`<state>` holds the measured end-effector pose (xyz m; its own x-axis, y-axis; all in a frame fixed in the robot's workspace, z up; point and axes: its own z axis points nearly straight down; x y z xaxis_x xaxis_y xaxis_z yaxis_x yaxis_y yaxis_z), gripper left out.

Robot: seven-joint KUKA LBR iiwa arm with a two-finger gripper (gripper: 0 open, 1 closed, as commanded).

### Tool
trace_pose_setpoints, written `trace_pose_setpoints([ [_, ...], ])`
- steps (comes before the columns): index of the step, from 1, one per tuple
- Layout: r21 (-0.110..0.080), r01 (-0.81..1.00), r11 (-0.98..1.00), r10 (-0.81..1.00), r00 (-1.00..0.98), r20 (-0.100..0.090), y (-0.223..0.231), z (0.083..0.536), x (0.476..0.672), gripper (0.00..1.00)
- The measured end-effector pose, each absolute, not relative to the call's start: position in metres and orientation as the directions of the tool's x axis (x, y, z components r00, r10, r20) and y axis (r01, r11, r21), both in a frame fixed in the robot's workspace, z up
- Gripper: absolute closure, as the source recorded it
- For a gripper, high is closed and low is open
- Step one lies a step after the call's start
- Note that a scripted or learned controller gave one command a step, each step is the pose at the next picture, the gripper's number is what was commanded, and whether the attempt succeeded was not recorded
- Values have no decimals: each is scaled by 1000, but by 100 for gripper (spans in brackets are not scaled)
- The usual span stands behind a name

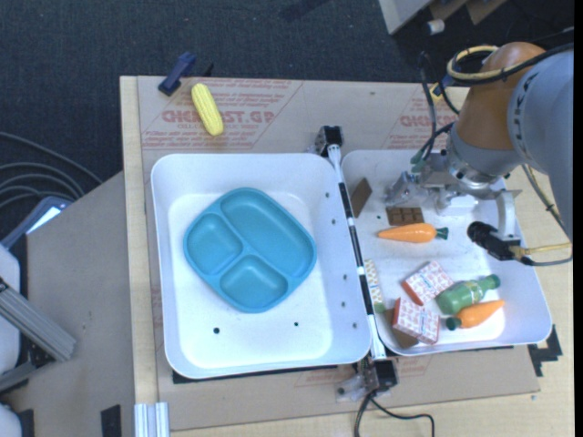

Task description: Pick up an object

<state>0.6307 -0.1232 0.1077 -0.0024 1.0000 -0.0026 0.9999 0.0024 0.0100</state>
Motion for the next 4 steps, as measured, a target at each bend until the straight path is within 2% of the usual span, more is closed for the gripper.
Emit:
trace_pose_setpoints([
  [1,-4,1000,-1,1000,1,1,-117,84,601,0],
  [2,1,1000,0,1000,0,-1,-125,85,616,0],
  [3,0,1000,1,1000,-1,0,-144,85,651,0],
  [4,-8,1000,2,1000,-2,-2,-145,94,649,100],
])
